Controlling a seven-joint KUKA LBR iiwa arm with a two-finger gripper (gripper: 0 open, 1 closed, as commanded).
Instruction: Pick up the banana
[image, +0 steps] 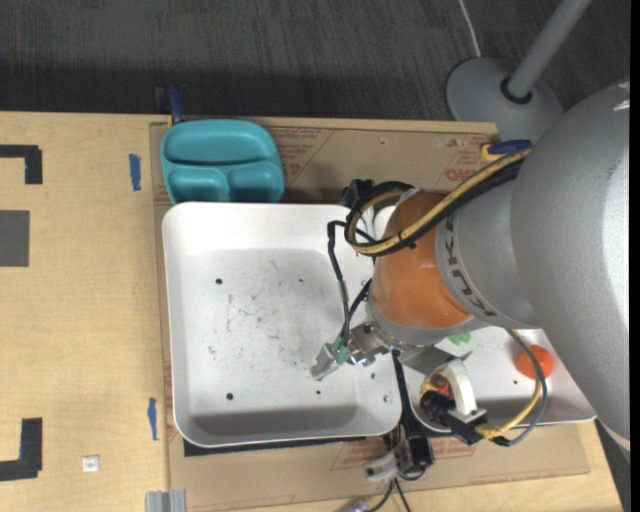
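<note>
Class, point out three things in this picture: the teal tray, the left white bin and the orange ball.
teal tray (222, 160), camera view, on its upper compartment.
left white bin (250, 300), camera view, on its bare floor.
orange ball (535, 362), camera view, on its visible side.

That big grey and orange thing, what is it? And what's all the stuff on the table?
It is a robot arm: grey, with an orange band near its wrist and yellow and black cables looped around it. The picture comes from one camera fixed above the bench, looking down at a slant, so the arm seems huge because it is close to the lens. It reaches in from the right.

Below it are two shallow white bins. The left bin has a bare, scuffed floor. The arm covers most of the right bin, where something orange and something green peek out. I can't make out a banana.

The arm's end effector hangs low over the left bin's right side, and I see nothing held in it. Behind the bins sits a teal tray.
</note>
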